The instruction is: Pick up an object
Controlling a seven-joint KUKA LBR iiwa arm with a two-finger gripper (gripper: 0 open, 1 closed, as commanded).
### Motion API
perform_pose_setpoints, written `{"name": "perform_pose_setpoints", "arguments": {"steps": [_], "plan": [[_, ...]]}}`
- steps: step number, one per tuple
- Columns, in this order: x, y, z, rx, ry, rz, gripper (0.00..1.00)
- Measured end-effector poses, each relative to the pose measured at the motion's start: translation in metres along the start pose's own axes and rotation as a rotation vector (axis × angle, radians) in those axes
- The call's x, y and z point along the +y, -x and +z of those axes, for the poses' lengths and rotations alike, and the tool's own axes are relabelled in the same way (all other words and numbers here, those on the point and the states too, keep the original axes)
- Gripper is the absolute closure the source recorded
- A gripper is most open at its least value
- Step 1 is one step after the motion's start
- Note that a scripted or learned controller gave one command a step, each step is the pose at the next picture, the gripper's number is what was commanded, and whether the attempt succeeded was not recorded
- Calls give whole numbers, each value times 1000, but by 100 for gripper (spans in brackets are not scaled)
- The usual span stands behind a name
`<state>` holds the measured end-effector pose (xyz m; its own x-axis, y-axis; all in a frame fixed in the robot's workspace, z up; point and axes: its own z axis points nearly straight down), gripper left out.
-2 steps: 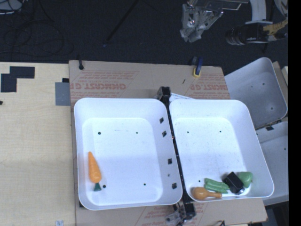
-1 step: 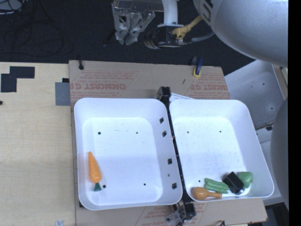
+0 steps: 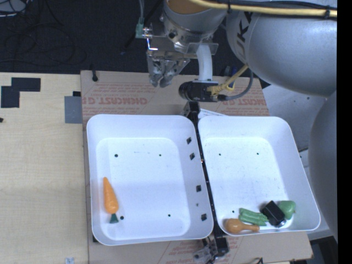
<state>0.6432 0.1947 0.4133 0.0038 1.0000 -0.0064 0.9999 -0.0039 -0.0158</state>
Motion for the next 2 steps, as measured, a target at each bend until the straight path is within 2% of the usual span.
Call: {"name": "perform_pose_setpoints", "arguments": {"steps": [1,2], "plan": [[-2,-14,-133,10,25,-6,100],[-1,-49,-124,5,12,-7,100]]}}
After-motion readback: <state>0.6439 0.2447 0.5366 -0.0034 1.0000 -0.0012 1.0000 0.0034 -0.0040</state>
